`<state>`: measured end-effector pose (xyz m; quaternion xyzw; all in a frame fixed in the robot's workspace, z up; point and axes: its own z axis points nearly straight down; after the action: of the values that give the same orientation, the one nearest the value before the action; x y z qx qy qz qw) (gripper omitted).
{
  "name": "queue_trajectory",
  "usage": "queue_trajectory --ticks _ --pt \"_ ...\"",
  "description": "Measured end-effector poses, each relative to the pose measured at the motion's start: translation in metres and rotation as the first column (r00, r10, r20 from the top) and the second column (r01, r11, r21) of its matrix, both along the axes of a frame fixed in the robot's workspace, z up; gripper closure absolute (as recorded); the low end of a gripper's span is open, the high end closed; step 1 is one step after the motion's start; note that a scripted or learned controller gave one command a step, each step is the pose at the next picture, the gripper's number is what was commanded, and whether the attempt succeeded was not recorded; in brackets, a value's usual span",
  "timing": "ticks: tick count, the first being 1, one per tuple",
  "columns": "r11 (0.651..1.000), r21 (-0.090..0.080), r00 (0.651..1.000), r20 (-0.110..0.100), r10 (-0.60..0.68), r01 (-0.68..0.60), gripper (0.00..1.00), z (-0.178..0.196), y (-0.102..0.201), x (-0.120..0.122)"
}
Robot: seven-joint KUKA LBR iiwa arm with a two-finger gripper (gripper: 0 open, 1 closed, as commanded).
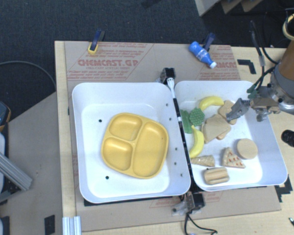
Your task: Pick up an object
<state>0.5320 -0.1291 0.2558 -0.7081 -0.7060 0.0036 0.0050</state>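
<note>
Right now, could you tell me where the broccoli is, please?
The broccoli lies in the right bin, near its left wall, between the upper banana and the lower banana.

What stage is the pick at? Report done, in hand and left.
Done: the arm has reached over the right bin, with the gripper low among the toy food near the bread slice. In hand: nothing visibly lifted; whether it grips anything cannot be told. Left: grasp and raise one item. The yellow tray sits in the left bin.
</note>
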Motion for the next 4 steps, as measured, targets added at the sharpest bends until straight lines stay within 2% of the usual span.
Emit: queue_trajectory --ticks 1,2,3,4 --pt "1.000 -0.002 1.000 0.013 0.003 -0.003 0.00 0.006 0.000 0.002" --pt "1.000 0.001 1.000 0.004 0.003 -0.003 0.00 -0.054 0.005 0.008" --pt "1.000 0.000 1.000 0.004 0.002 -0.002 0.00 -0.106 -0.003 0.001" --pt "1.000 0.001 1.000 0.005 0.003 -0.003 0.00 -0.151 0.005 -0.002"
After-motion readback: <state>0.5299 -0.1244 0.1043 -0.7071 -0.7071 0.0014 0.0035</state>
